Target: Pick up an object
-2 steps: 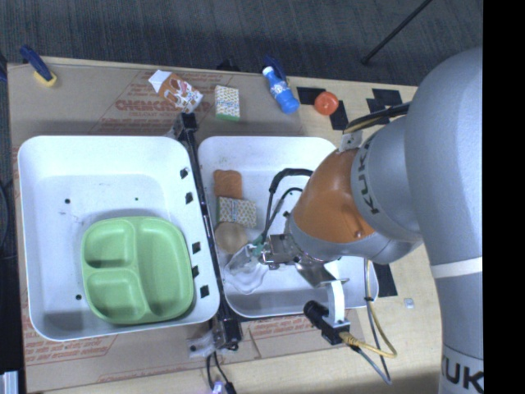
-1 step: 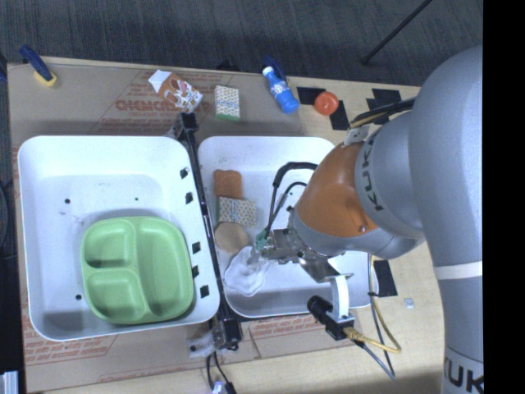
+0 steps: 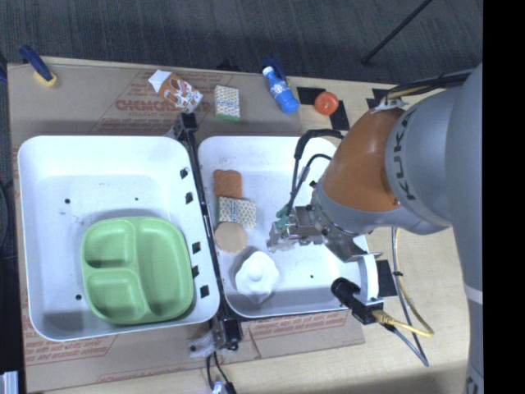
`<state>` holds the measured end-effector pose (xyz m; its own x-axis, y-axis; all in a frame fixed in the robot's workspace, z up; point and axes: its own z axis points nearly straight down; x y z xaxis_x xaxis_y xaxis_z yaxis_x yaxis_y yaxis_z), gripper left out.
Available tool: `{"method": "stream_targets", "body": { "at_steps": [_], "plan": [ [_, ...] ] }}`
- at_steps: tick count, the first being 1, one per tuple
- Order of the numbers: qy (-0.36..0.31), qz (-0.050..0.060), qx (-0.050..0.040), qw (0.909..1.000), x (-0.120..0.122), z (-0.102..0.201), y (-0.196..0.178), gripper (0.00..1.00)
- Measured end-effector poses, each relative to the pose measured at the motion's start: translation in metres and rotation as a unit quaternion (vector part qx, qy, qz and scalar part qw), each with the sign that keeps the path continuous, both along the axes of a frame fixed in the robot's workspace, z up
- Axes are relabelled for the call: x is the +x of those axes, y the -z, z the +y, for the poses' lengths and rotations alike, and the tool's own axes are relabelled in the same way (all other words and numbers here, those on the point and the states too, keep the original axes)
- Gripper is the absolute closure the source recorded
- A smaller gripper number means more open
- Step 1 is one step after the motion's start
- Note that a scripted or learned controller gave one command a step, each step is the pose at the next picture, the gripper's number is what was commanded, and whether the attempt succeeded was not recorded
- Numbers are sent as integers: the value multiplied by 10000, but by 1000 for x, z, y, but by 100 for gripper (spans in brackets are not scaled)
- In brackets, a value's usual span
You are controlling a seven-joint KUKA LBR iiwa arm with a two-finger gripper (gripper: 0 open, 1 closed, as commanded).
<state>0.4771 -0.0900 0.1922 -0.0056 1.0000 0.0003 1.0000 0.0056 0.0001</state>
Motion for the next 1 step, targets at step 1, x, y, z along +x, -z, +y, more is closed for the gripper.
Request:
{"method": "stream_targets", "body": {
  "at_steps": [1],
  "plan": [
    [8, 6, -1, 10000, 27, -54, 7, 100]
  ]
}}
